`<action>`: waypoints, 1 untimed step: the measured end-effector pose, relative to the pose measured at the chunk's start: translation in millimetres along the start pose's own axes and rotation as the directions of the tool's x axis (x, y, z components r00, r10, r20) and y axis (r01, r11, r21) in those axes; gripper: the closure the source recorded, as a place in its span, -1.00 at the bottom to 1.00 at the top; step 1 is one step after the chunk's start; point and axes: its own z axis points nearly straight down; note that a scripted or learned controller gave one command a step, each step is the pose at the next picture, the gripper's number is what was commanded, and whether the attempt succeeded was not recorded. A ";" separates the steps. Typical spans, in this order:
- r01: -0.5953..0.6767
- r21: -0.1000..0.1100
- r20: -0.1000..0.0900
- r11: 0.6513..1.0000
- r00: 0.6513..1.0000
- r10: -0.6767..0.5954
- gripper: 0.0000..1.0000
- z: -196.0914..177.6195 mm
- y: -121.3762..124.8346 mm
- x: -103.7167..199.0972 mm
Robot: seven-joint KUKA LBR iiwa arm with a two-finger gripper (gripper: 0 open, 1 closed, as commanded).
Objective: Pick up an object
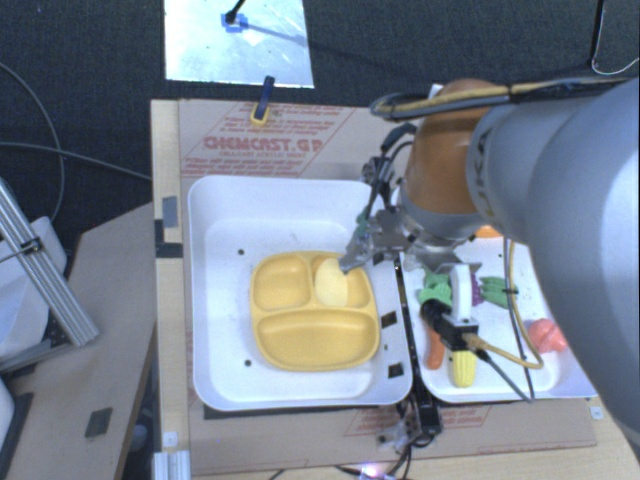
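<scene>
One pale yellow egg-like object (332,283) lies in the upper right compartment of the yellow tray (313,340), left bin (225,298). The pincer (352,259) hovers just beside it; its spread I cannot tell. Nothing lifted yet.

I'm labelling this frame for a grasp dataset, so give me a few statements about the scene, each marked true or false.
1. The yellow divided tray lies in the left bin. True.
2. A pale yellow object sits in one of the tray's compartments. True.
3. The tray is blue. False: it is yellow.
4. The corn cob lies in the left bin. False: it lies in the right bin.
5. The gripper is above the tray's upper right corner. True.
</scene>
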 end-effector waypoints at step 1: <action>-0.013 0.012 0.001 1.000 1.000 0.013 -1.00 5.5 -67.9 -30.8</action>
